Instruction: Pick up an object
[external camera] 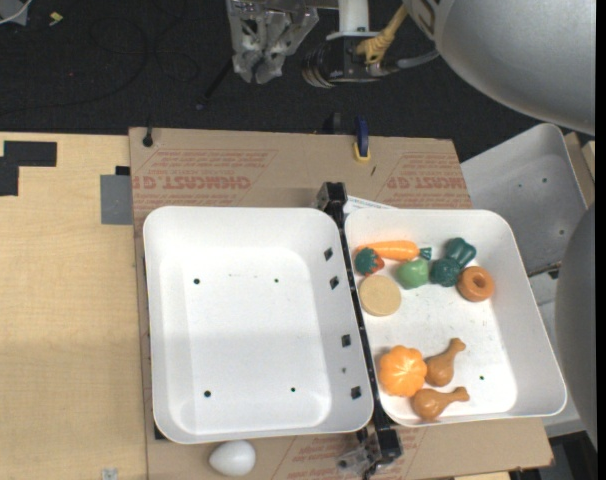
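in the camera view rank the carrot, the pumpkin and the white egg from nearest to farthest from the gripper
1. Long orange toy carrot, top of the right bin, nearest the gripper.
2. Round orange toy pumpkin, lower in that bin.
3. White egg, outside the bins at the bottom edge.

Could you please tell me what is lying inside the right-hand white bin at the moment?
The right bin holds toy food: a carrot, a tomato, green vegetables, a doughnut, a tan disc, a pumpkin and two drumsticks. Anything beneath them is covered.
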You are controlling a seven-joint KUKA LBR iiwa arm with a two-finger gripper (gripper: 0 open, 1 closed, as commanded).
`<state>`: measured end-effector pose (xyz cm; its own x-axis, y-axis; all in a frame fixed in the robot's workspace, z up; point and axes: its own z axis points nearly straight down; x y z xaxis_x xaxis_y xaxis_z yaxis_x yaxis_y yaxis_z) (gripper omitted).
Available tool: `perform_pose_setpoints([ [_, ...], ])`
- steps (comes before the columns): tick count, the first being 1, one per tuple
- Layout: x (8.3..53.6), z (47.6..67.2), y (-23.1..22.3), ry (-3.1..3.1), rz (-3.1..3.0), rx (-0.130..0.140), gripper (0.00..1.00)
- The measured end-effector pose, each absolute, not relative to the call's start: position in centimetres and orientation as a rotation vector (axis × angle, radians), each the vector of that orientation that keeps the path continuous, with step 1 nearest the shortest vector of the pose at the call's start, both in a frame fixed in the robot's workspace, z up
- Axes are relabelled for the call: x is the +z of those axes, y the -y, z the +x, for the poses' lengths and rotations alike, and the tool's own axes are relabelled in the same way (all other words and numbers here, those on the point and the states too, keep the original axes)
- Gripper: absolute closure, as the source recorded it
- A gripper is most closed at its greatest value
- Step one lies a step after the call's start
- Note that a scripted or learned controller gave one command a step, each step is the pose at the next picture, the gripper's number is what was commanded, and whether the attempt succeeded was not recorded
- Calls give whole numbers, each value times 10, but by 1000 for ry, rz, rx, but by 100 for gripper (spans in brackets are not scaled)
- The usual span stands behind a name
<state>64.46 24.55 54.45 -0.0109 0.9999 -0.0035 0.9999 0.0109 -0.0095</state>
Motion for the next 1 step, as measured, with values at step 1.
perform_pose_setpoints([
  [1, 399, 608, -242, 2213, -2216, 32, 100],
])
